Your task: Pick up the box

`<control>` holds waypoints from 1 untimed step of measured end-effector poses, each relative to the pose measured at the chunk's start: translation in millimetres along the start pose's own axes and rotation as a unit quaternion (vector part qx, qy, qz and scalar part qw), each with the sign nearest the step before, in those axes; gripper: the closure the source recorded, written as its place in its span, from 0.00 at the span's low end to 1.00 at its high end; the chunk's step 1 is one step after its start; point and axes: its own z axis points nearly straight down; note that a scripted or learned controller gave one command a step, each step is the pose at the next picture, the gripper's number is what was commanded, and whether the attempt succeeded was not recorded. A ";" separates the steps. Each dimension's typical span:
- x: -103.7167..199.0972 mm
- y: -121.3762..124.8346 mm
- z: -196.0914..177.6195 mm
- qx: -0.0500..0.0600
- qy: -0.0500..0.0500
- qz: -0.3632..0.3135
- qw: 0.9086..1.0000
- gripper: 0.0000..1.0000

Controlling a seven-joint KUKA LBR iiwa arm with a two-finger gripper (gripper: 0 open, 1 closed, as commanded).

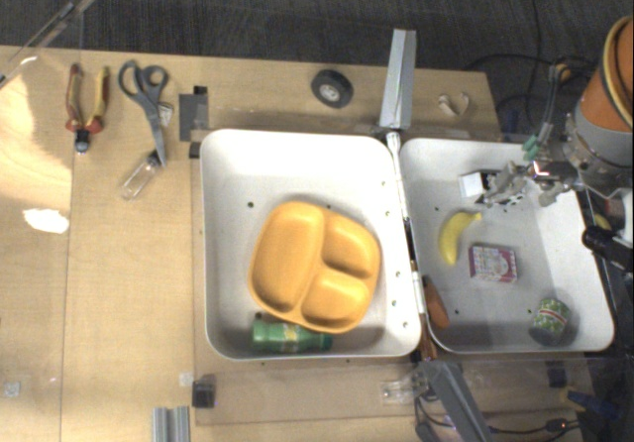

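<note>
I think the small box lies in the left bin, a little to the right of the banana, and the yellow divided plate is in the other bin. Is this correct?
Not quite. The camera view shows the small box in the right bin, a little to the right of the banana. The yellow divided plate is in the other bin, the left bin, as you say.

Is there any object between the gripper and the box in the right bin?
Nothing visible does. The gripper hangs above the right bin, the box lies flat below it, and the banana lies left of that path.
</note>
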 end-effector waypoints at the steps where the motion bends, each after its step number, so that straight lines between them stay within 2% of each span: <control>1: -9.5 -34.7 130.1 -0.001 0.000 -0.195 0.981 0.00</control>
